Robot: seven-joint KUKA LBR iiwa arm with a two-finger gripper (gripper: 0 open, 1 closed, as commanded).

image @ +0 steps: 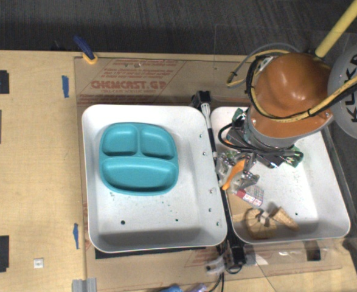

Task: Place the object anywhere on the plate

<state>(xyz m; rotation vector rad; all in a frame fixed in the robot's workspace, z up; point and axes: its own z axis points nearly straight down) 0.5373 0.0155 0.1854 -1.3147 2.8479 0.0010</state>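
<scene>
Arm low over the right bin, divided plate waiting in the left.

The grey arm with its orange band [287, 87] reaches in from the right and hangs over the upper left part of the right bin [330, 212]; its gripper [246, 174] points down near that bin's left wall, among a small clutter of objects. An orange piece [232, 176] and a pink-and-white packet [250, 193] lie just beside the fingertips, but the wrist hides the fingers, so I cannot tell whether they are spread, closed, or clamped on anything. Nearer the front of the same bin lies a tan cone-shaped toy [268, 218], apart from the gripper. The teal three-compartment plate [138, 158] sits flat in the left bin [148, 230], well apart from the gripper, with nothing visible on it.
</scene>
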